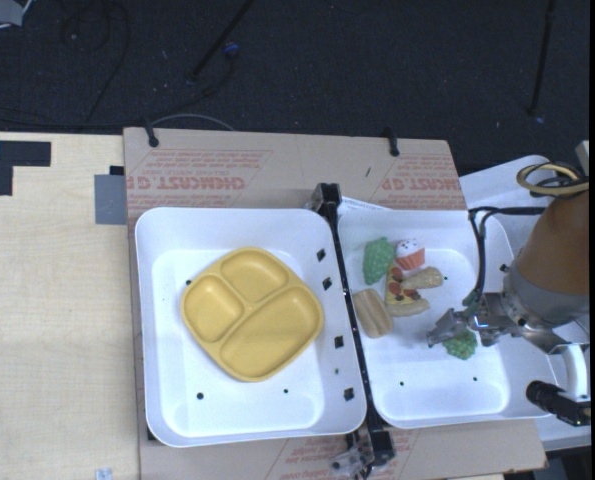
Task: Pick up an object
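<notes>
Two fingers (445, 328) of the gripper (455, 332) hang low over the right bin (447, 398), and we cannot tell from this angle whether they are spread or pressed together; nothing clearly sits between them. Touching or just beside their tips lies a small green toy (463, 347), lumpy like a piece of play broccoli, on the bin floor toward the right side. We judge it the nearest thing to pick: light, probably hollow plastic or rubber, stiff enough to bear a pinch, yet smooth and bumpy, so it may squirt sideways unless we close across its widest part from above. Moving outward to the left, well apart from it, we see a cluster of other toy foods: a pizza slice (407, 299), a tan bread stick (372, 313), a green leafy piece (378, 260) and a small red and white cupcake (409, 254). None blocks the green toy. The bin's right wall is near, and the grey arm (557, 268) itself covers that side. In the left bin (167, 368) rests a yellow divided plate (252, 313). Both bins sit on cardboard upon the pale tabletop (47, 318).
</notes>
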{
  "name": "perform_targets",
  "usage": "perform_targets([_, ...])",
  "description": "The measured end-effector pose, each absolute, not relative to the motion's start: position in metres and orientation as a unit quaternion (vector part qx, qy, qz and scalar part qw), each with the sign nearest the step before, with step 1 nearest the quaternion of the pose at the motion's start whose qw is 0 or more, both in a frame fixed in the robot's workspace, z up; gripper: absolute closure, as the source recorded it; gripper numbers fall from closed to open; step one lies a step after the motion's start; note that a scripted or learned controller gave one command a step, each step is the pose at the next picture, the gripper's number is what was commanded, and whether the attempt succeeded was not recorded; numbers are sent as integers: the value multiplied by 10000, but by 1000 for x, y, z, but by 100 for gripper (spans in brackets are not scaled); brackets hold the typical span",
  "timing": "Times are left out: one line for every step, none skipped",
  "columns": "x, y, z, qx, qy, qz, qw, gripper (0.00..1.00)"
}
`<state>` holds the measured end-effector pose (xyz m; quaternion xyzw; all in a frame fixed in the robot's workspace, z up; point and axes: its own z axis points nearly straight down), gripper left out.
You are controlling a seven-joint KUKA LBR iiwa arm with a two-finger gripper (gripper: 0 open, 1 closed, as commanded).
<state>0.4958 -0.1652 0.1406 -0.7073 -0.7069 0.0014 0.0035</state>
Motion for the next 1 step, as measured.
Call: perform_targets([496,-167,90,-7079,-7063,12,-1,0])
